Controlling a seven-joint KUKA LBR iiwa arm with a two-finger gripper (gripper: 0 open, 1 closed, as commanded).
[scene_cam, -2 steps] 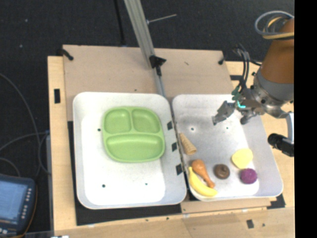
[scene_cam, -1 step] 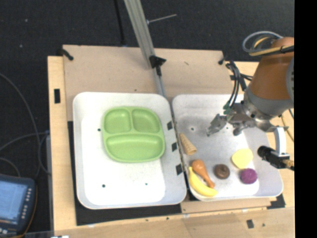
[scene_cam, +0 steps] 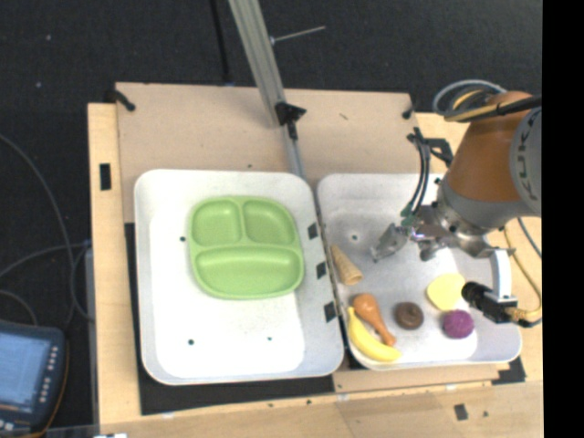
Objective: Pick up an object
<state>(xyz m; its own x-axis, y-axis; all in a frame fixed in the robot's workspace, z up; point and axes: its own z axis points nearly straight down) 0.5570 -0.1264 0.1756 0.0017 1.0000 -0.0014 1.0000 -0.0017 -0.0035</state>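
**A:** Where's the gripper [scene_cam: 391, 242] sitting?

**B:** Over the right bin [scene_cam: 365, 194], above its bare floor, at the end of the arm [scene_cam: 484, 176] that comes in from the right. Its grey fingers point left and a little toward the near side.

**A:** How wide are the fingers?

**B:** Can't tell. They read as one small grey shape, with no gap I could swear to. Nothing shows between them, and I can't say whether the tips touch the bin floor.

**A:** What lies around it?

**B:** The cone [scene_cam: 345, 264] is closest, just left and nearer the front, by the bin's left wall. Further toward the front sit the carrot [scene_cam: 373, 317] and, beyond it at the front rim, the banana [scene_cam: 372, 343]. The brown disc [scene_cam: 409, 315] is straight in front of the gripper, near but apart. To the right and front, under the wrist, are the yellow piece [scene_cam: 446, 290] and the purple ball [scene_cam: 457, 324].

**A:** And on the far left?

**B:** The left bin [scene_cam: 164, 336], holding a green tray [scene_cam: 246, 248], well apart from the gripper.
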